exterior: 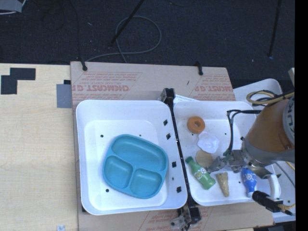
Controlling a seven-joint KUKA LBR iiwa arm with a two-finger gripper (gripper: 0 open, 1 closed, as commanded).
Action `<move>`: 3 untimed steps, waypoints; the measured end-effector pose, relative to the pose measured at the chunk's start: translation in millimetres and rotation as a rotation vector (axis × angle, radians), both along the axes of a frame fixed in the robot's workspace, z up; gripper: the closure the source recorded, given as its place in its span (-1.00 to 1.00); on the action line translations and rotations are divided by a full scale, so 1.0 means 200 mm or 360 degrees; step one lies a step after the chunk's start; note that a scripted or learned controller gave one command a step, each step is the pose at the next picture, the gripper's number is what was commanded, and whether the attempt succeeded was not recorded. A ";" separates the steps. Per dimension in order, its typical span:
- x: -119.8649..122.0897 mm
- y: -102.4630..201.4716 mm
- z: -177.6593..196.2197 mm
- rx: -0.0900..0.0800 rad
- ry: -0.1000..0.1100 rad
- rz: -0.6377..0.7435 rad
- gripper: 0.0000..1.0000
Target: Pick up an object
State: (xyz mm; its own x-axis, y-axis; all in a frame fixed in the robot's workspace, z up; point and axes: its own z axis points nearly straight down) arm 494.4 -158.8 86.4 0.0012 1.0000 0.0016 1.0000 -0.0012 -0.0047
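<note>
The right bin point(211, 203) holds an orange ring point(196, 124), a white crumpled piece point(208, 143), a tan flat piece point(203, 158), a green bottle point(200, 173), a tan cone point(223, 183) and a blue-and-white object point(249, 181). My gripper point(222, 164) hangs low over the bin's middle, just right of the tan piece and above the cone. The orange-banded wrist point(267, 129) rises behind it on the right. Nothing shows between the fingers.
In the left bin point(91, 129) lies a blue divided tray point(135, 165). A black divider point(176, 148) runs between the bins. Cardboard point(144, 83) lies behind them and cables point(262, 96) coil at the right.
</note>
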 end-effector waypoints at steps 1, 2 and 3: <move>0.00 -0.01 0.06 0.0000 -0.0002 -0.0010 1.00; 0.01 -0.04 0.37 -0.0004 -0.0012 0.0002 1.00; -0.01 -0.09 0.62 -0.0004 -0.0011 -0.0003 1.00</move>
